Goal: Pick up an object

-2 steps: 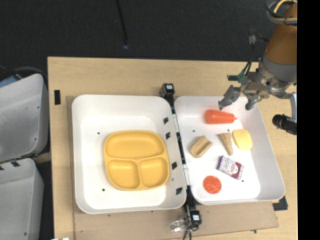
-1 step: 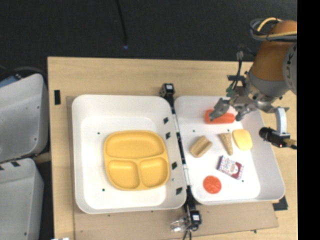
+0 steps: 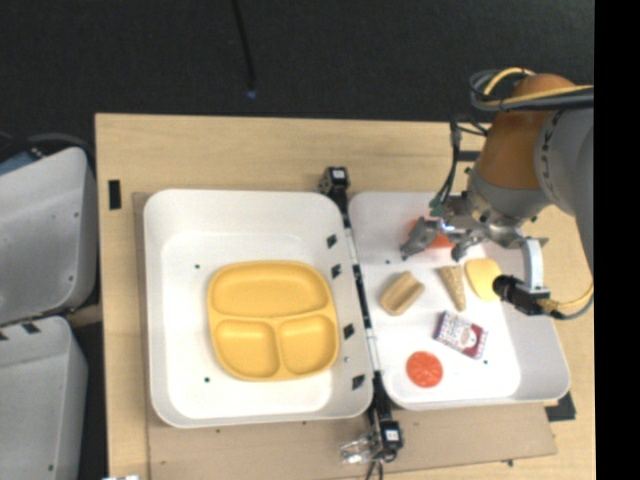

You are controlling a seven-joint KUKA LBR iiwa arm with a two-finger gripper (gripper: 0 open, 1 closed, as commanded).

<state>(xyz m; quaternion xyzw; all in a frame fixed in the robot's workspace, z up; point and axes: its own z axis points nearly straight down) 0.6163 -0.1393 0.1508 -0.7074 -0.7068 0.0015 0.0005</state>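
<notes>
Dark carpeted floor (image 3: pixel 300 38), pale wooden bench (image 3: pixel 250 148) (plywood-toned), grey padded furniture (image 3: pixel 40 228) at left

Yellow tray (image 3: pixel 272 318) in white left bin (image 3: pixel 160 298); beside the tray, tan bread (image 3: pixel 401 293), red disc (image 3: pixel 424 369), maroon packet (image 3: pixel 460 335)

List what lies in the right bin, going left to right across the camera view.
Tan bread-like piece → red round piece → pale wedge → purple packet → yellow piece.
</notes>
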